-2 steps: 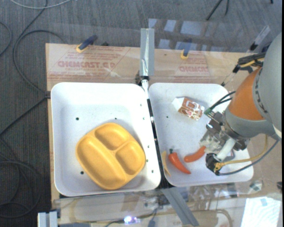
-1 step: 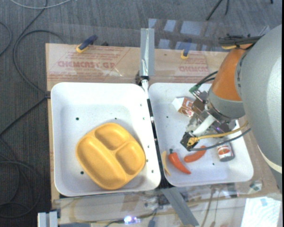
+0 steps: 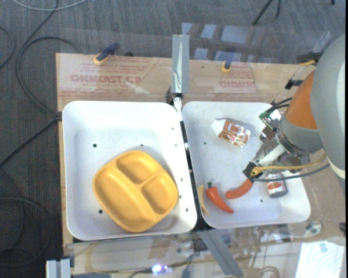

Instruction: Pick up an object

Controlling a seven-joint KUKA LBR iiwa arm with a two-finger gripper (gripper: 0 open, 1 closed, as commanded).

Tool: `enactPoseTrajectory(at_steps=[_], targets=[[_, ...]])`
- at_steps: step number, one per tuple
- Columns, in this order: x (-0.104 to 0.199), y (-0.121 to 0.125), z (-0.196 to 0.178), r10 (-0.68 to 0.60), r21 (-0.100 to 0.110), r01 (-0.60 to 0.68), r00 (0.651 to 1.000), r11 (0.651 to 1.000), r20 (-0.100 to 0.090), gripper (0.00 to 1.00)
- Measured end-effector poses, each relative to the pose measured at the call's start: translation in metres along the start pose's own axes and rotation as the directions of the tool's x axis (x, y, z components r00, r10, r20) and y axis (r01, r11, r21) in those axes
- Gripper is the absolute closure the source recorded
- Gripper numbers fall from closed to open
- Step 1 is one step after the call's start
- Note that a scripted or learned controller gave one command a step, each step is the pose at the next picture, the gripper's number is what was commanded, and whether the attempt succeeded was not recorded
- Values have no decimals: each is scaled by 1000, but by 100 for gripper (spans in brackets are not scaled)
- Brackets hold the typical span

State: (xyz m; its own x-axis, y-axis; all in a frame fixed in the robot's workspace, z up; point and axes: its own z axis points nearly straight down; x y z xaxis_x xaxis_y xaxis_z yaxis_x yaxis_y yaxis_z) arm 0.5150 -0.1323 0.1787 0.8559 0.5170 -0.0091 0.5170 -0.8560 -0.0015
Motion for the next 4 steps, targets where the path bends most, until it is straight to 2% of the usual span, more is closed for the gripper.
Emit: enactPoseTrajectory(at_steps=[1,2,3,4], targets=[[16,35,73,330,2,-330,944,944,0,100],[126,-16,-3,271,-1,-271,963,963,-1,100],[81,12,-17,291,-1,-291,957,957,1,100],[114,52,55,316,-10,-317,948,949,-21,100]])
